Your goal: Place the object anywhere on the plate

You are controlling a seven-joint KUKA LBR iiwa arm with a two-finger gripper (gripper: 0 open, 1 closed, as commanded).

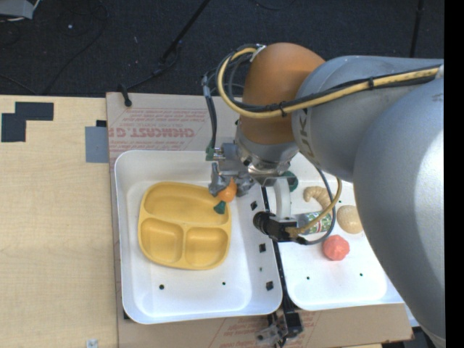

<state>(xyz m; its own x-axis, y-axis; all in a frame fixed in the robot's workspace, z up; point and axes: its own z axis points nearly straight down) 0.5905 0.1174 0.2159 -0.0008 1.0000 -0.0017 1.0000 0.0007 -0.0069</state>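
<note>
fingers (pixel 226 187) gripping carrot (pixel 224 195) at yellow plate (pixel 174 230) right rim

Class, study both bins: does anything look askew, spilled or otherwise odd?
Nothing looks spilled or damaged. The yellow plate lies slightly askew in the left bin; a small orange object sits at the pincer over its right rim.

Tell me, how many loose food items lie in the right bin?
3: a pale curved piece near the arm, a beige lump right of it, a red ball below. The arm may hide more.
</note>
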